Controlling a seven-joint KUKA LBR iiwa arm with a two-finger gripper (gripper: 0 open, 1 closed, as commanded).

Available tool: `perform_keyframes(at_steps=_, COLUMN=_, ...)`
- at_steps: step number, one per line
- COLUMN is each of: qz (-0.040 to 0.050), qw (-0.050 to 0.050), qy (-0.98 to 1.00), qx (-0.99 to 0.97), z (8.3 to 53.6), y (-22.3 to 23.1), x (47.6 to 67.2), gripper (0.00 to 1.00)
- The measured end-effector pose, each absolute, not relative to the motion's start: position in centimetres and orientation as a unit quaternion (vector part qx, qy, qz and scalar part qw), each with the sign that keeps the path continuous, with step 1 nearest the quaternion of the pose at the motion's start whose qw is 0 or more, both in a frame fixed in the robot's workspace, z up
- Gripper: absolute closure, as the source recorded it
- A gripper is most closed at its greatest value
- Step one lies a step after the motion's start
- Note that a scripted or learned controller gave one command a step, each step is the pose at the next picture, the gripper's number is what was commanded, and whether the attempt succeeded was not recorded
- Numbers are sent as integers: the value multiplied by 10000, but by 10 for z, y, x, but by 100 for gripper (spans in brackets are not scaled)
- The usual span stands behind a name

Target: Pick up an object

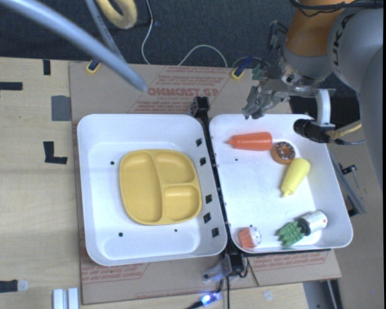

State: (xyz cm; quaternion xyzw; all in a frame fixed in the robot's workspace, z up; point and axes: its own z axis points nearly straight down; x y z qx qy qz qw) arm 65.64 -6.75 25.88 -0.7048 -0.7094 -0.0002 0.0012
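Tool (256,110) hangs over the far rim of the right bin (338,192), nothing between its tips; can't tell how wide it stands from this angle. Arm (334,24) comes in from upper right, orange band above the wrist. Closest item: orange carrot (251,141), lying flat just below the tool, not touching. Next to it, a small donut (284,152), then a yellow piece (294,176) tilted beside that. Near edge of the bin: green and white item (300,229), small orange-white piece (248,237). Left bin (96,172) holds a yellow divided tray (159,187), well apart from the tool.
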Motion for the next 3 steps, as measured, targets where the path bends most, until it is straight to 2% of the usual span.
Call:
perform_keyframes(at_steps=2, qz=0, qw=9, qy=-7095, qx=-7047, z=253, y=42, x=667, gripper=100)
perform_keyframes(at_steps=3, qz=9, qw=16, qy=-7093, qx=-7049, z=244, y=94, x=662, gripper=100)
